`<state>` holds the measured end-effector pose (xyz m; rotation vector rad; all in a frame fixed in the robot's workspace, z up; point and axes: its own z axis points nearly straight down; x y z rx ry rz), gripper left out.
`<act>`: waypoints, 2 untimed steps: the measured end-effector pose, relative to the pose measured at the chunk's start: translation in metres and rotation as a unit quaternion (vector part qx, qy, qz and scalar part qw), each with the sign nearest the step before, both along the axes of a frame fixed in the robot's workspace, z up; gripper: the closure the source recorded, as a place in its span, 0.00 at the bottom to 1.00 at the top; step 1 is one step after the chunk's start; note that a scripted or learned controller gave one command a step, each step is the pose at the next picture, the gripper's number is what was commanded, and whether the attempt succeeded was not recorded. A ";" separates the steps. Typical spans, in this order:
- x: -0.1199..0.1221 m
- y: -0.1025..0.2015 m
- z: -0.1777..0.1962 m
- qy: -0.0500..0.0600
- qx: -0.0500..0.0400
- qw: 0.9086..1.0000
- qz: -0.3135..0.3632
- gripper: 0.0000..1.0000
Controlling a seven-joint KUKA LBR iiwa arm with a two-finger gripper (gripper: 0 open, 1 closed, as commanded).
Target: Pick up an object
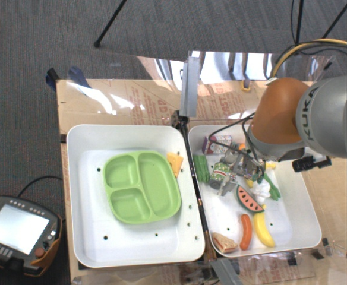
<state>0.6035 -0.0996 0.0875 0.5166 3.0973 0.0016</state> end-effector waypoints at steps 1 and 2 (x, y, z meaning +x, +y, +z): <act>-0.066 -0.024 -0.001 0.002 0.000 0.988 -0.152 0.00; -0.129 -0.005 -0.001 0.003 0.000 0.983 -0.184 0.00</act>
